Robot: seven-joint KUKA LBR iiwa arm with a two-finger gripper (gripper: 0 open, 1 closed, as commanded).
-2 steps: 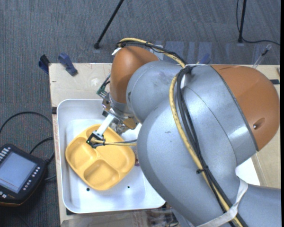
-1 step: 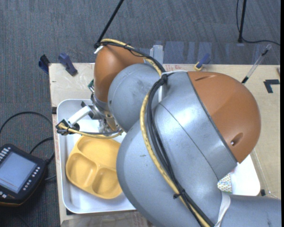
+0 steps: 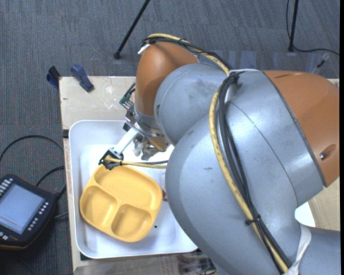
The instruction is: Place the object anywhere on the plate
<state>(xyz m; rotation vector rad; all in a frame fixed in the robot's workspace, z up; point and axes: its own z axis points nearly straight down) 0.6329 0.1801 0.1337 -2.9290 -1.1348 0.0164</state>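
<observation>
We see a yellow plate (image 3: 121,203) with three compartments lying in the left white bin (image 3: 77,153). It sits toward the near half of the bin, its broad single compartment on the far side and the two smaller ones on the near side. Its longer axis runs roughly from the left rim of the bin toward the arm, a little tilted.

The end effector (image 3: 142,144) hangs over the far part of the same bin, just beyond the plate's far edge. Much of it is hidden by the wrist and the large grey arm (image 3: 241,171), so we cannot tell how its gripping parts stand, nor whether anything sits between them. A thin white piece runs from it down and to the left, ending in a small black part (image 3: 109,159) right at the plate's far left rim; it looks to be touching or just above that rim. A yellow cable (image 3: 143,165) runs from there toward the arm, along the plate's far edge.

We cannot pick out the object to be placed with any certainty; if it is in the bin, the arm covers it.

On the bare table (image 3: 97,99) beyond the bin lies a blue clamp (image 3: 80,77). A handheld control pendant (image 3: 16,211) rests on the floor at the left. We can read no writing anywhere.
</observation>
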